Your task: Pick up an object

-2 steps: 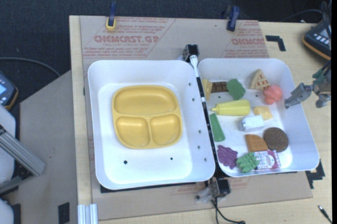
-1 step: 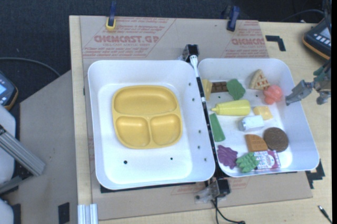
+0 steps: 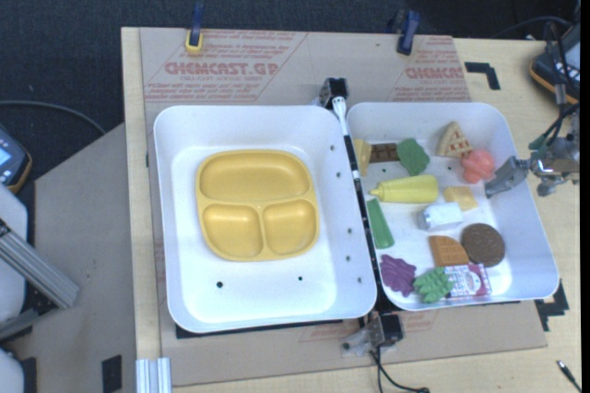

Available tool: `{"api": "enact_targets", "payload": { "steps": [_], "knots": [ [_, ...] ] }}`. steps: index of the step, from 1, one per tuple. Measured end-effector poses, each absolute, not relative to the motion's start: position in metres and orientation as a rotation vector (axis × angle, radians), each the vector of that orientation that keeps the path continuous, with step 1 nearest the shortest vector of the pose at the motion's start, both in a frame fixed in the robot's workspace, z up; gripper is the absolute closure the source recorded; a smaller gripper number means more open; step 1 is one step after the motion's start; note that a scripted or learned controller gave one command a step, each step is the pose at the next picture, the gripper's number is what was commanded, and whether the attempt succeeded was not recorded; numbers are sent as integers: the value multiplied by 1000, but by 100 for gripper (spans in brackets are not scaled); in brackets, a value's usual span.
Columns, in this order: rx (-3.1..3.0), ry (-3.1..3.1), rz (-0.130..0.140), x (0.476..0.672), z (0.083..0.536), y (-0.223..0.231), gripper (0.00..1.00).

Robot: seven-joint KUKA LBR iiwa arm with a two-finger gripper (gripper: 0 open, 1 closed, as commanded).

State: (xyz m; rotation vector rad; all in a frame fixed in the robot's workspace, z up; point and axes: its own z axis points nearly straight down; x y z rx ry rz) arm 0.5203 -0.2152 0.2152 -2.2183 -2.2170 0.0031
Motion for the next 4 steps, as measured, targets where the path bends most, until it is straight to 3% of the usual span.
{"api": "enact_targets", "payload": {
  "steps": [2,3,4],
  "knots": [
    [-2218,-2218,2,519,114,-210,0],
    [-2218,-2225,-18,525,94,-209,0],
    [-2224,-2225,-2,520,96,-211,100]
  ]
}}
